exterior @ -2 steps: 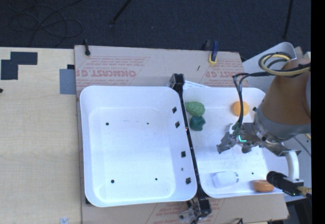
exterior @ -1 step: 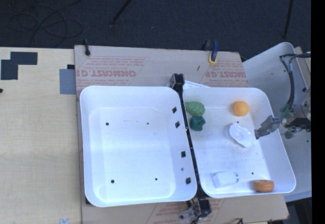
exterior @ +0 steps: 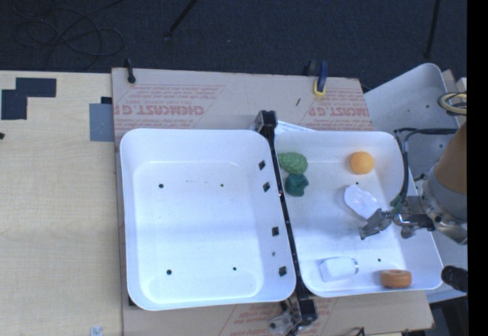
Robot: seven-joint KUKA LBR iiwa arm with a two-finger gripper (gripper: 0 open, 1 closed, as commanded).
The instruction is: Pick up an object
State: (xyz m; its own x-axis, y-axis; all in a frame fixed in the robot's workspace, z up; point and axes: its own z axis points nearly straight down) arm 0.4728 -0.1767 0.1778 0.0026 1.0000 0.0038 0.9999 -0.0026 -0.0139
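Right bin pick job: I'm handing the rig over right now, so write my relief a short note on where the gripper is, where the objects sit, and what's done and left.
Gripper: low over the right bin, near its right wall; nothing seen between its fingers.
Objects, all in the right bin: orange ball at the back, light green lump and dark green lump by the divider, white piece just left of the gripper, white block and orange ring at the front.
Done: arm is in over the bin.
Left: grasp one object and lift it; the white piece looks nearest.
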